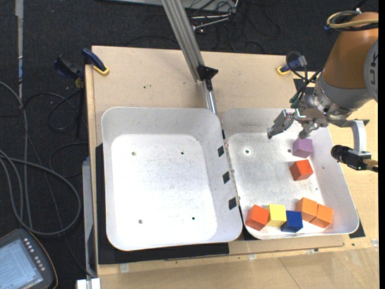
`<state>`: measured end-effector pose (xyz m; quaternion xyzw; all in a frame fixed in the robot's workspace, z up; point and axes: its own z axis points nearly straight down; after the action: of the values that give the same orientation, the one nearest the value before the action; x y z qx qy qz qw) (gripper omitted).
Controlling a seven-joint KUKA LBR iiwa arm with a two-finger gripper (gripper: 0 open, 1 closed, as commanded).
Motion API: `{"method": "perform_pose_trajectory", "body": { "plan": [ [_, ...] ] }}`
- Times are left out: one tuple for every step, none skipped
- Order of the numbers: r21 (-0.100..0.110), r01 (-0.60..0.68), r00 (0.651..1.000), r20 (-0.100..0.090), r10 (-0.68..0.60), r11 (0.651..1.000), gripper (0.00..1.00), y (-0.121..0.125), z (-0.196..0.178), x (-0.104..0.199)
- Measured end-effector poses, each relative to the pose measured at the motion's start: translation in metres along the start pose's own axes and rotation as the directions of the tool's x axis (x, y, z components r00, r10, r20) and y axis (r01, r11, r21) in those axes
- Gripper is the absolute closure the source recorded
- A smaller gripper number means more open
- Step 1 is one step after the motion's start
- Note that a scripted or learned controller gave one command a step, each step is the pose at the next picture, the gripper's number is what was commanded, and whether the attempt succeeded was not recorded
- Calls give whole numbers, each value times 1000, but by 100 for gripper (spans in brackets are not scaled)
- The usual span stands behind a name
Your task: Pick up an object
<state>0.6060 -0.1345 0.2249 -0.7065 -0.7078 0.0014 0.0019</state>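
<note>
1. Two shallow white bins side by side on a wooden bench: left bin bare of blocks, right bin holding all the blocks.
2. Gripper poised over the far part of the right bin, fingers spread apart with nothing between them; released, not grasping.
3. Purple block just below and to the right of the gripper, apart from the fingers; probably the nearest candidate for pickup.
4. Orange block just in front of the purple one, standing alone on the bin floor.
5. Cluster along the near rim, likely gathered there by the curve of the bin wall: orange block at the left, yellow block, blue block, then two orange blocks touching each other.
6. Isolated blocks likely easier to grasp than the crowded ones, with room for fingers on both sides.
</note>
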Motion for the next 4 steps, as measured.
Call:
{"method": "perform_pose_trajectory", "body": {
  "plan": [
    [-3, -1, 1000, 1, 1, 1000, 0, 0, -2, 0],
    [0, -2, 1000, 1, 2, 1000, 0, -2, 42, 4],
    [0, -2, 1000, 0, 2, 1000, 0, 4, 87, 5],
    [0, -2, 1000, 1, 2, 1000, 0, 3, 132, 5]
  ]
}}
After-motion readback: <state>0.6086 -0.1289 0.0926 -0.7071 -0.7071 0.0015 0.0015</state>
